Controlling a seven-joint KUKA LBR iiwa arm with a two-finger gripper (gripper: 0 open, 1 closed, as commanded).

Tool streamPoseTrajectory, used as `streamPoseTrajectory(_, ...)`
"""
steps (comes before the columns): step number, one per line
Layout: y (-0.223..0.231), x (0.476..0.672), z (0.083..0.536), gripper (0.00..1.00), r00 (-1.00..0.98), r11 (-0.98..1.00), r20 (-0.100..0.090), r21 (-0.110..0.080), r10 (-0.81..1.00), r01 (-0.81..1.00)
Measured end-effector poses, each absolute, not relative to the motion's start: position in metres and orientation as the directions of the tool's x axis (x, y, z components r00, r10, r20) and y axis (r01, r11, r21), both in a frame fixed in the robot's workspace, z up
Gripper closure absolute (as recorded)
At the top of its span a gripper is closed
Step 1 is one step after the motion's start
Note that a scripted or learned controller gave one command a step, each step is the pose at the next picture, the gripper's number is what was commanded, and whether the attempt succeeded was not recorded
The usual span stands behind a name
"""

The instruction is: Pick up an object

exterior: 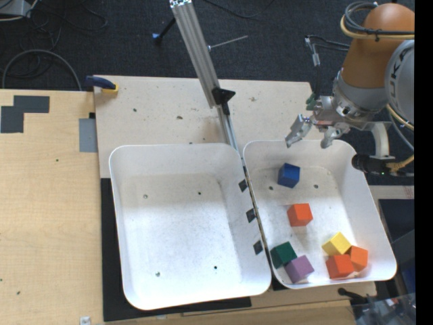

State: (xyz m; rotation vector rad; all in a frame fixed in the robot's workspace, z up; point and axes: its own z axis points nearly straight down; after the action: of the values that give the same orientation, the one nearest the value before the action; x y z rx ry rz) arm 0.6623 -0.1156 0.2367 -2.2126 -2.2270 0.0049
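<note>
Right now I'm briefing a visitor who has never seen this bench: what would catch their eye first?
Likely the bright cubes in the right bin: a blue cube near its far end, an orange cube mid-bin, more clustered at the near edge. The open gripper hangs above the far rim, holding nothing.

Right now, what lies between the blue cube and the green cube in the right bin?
In the camera view, one orange cube sits between the blue cube and the green cube; around it is bare white bin floor.

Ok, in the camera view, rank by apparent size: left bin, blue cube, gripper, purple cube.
1. left bin
2. gripper, spread open above the right bin
3. blue cube and purple cube: look alike, not ranked.
</note>
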Motion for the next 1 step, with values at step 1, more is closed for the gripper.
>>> streamPoseTrajectory(1,-0.1602,0.668,0.2251,0.0,0.003,-0.003,-0.002,-0.002,1.0,1.0)
